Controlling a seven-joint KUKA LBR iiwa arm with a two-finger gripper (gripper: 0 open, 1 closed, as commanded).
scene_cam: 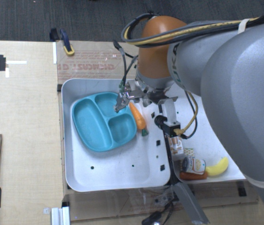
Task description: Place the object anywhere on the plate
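One toy carrot (138, 116) lies just off the right edge of the blue divided plate (94, 130), in the left white bin (108, 177), its long axis slanting from upper left down to the green stem at lower right. The gripper (125, 97) hangs close above the carrot's upper end, over the plate's rim; whether it is spread or pressed together I cannot tell. Plate lies left of the carrot.
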